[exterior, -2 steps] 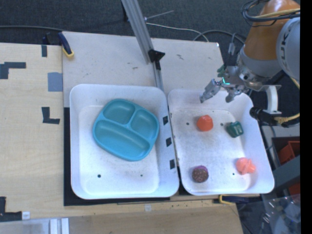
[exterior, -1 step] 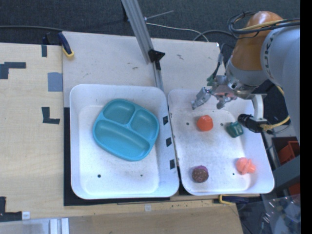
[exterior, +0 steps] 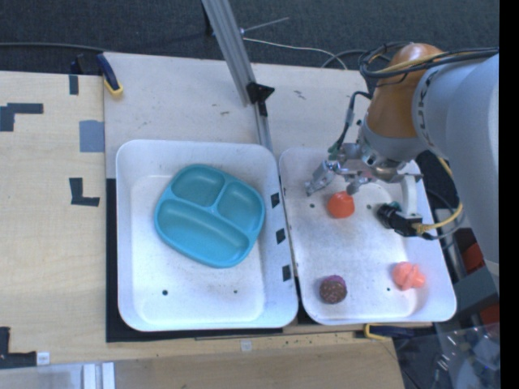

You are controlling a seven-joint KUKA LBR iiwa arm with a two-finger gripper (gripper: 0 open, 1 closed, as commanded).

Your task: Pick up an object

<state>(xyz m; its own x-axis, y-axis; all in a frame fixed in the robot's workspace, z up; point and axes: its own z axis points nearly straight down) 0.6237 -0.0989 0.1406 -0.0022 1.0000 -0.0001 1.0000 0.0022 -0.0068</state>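
**Arm hanging over the right bin, nothing grabbed**

The gripper (exterior: 334, 181) sits low over the far part of the right bin (exterior: 312, 298). Its two fingers are spread apart, one pointing left toward the bin's far-left area, the other angled down toward the orange-red object (exterior: 341, 206). That object sits on the bin floor just on the near side of the fingertips, so nothing is actually pinched between them.

Two more things share that bin: a dark brownish ball (exterior: 332, 289) in the near-middle and a pinkish-orange lump (exterior: 409, 276) toward the near-right corner, both well apart from the gripper.

The left bin (exterior: 138, 298) holds a blue divided plate (exterior: 210, 215), lying flat and turned a bit. A metal pole (exterior: 229, 39) slants across the bench (exterior: 162, 104) on the far side, ending near where the bins meet.
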